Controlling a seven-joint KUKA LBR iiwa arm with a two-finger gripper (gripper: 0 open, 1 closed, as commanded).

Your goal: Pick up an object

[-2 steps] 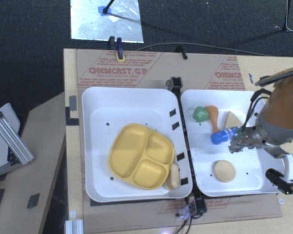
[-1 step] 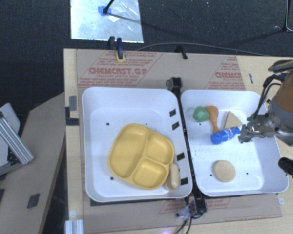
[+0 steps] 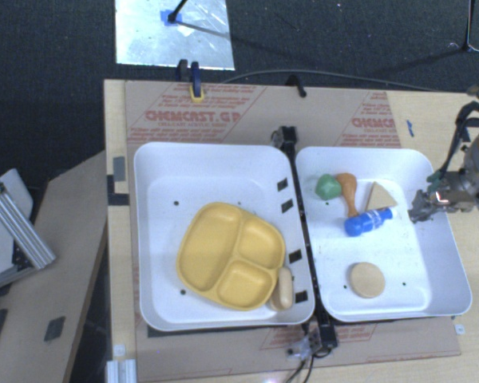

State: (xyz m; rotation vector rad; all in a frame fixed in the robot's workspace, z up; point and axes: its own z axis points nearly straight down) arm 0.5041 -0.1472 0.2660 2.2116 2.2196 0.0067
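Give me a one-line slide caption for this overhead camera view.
Gripper at the right bin's edge, near a blue bottle; yellow tray in the left bin.

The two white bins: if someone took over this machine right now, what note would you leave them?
Pincer: at the right bin's right rim; open or shut, cannot tell.
Right bin: green rounded lump, tan wooden spoon-like piece, beige wedge, blue bottle, round tan disc.
Left bin: yellow divided tray, beige oval piece at its right corner.
Done: nothing lifted.
Left: grasp an object and raise it.
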